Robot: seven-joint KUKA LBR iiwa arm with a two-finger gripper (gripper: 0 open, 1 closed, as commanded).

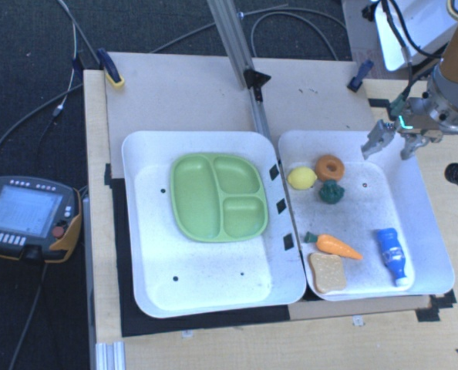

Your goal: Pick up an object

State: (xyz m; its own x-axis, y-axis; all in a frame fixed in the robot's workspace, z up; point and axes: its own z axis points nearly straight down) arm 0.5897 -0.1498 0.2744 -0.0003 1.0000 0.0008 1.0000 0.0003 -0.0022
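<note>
My gripper [392, 142] hangs open over the far right corner of the right bin [426, 206], with nothing between its fingers. Below and left of it lie an orange doughnut [330, 166], a yellow lemon [301, 179] and a green broccoli piece [331, 193]. Nearer the front of the same bin are an orange carrot [338, 246], a slice of toast [328, 273] and a blue bottle [392, 256]. The doughnut is the closest object to the gripper.
The left bin [148, 276] holds a green divided plate [218, 196]. A metal pole [233, 29] slants down to the seam between the bins. A teach pendant [28, 218] lies on the floor at the left. Blue clamps [109, 68] sit at the bench's far corners.
</note>
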